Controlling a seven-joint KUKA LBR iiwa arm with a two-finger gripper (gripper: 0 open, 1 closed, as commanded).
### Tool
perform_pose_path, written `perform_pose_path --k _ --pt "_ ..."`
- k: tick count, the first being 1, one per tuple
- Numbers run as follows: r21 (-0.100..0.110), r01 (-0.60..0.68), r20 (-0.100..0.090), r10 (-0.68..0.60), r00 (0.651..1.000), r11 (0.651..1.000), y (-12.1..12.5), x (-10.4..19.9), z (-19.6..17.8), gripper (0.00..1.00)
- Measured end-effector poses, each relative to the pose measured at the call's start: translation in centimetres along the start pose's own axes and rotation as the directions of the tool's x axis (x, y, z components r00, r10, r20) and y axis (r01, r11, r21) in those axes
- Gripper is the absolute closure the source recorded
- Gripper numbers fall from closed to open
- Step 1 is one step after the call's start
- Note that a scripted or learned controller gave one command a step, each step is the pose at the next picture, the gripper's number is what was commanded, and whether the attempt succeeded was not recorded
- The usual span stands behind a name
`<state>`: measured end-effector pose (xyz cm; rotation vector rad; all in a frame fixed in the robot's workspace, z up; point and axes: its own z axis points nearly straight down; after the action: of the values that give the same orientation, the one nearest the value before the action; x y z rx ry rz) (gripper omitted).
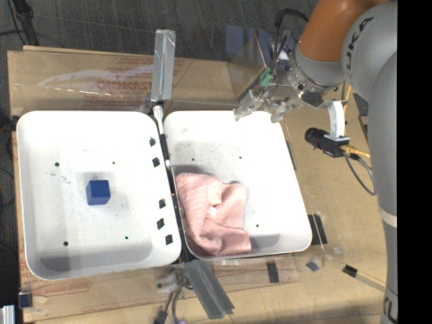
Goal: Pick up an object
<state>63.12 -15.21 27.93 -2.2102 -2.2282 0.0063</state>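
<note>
A crumpled pink cloth (214, 211) lies in the front left part of the right bin (270, 160). A small blue cube (98, 192) sits in the left bin (40, 147), a little left of its middle. My gripper (258, 109) hangs over the back edge of the right bin, well behind the cloth and far to the right of the cube. Its fingers (243, 109) stand spread apart with nothing between them.
A metal divider bar (162, 66) rises between the bins at the back. Cardboard (81, 79) lies under the bins. A black connector with a yellow cable (327, 142) hangs off the arm right of the right bin. Black clips line the wall between the bins.
</note>
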Motion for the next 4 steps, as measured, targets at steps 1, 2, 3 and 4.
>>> perform_pose_path --k 1,2,3,4 --pt "-0.003 0.223 -0.001 -0.223 0.975 0.975 -6.7 2.6 18.6 0.0" --pt "-0.007 0.246 0.001 -0.246 0.969 0.969 -10.4 -3.9 18.6 0.0" --pt "-0.007 0.255 0.001 -0.255 0.967 0.967 -14.2 -1.0 18.7 0.0" --pt "-0.006 0.248 0.0 -0.248 0.969 0.969 -15.2 4.0 18.8 0.0"
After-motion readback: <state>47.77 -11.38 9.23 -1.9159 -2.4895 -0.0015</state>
